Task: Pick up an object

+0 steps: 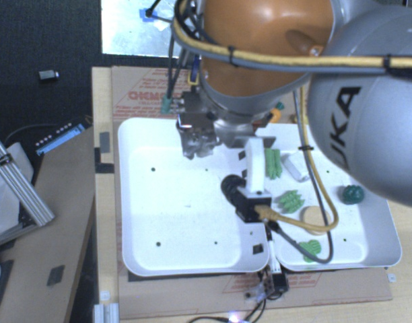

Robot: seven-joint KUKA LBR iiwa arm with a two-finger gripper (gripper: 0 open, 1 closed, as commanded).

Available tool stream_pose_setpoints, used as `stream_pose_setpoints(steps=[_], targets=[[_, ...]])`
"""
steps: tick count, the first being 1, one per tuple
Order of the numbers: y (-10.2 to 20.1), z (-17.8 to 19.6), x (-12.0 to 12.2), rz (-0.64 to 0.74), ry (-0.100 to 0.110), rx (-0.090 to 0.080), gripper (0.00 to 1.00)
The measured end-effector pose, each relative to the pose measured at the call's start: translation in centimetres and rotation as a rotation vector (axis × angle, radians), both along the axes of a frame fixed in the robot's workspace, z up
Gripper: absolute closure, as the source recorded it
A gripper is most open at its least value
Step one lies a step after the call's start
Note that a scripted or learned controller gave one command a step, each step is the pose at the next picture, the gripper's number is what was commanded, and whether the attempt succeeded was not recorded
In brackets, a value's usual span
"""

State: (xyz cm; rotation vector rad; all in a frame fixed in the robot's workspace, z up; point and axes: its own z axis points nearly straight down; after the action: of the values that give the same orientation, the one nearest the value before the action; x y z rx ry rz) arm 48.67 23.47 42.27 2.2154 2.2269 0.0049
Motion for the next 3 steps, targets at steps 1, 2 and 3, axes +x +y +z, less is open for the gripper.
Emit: stream_pose_setpoints(steps=[1,2,3], targets=[[0.0,-2.1,0.0,-0.003,0.002,-0.002,1.0],[0.0,-1.0,0.0,0.003,-0.001,0.0,1.0],[0.0,0.1,0.1,0.009,-0.003,0.001,1.0]])
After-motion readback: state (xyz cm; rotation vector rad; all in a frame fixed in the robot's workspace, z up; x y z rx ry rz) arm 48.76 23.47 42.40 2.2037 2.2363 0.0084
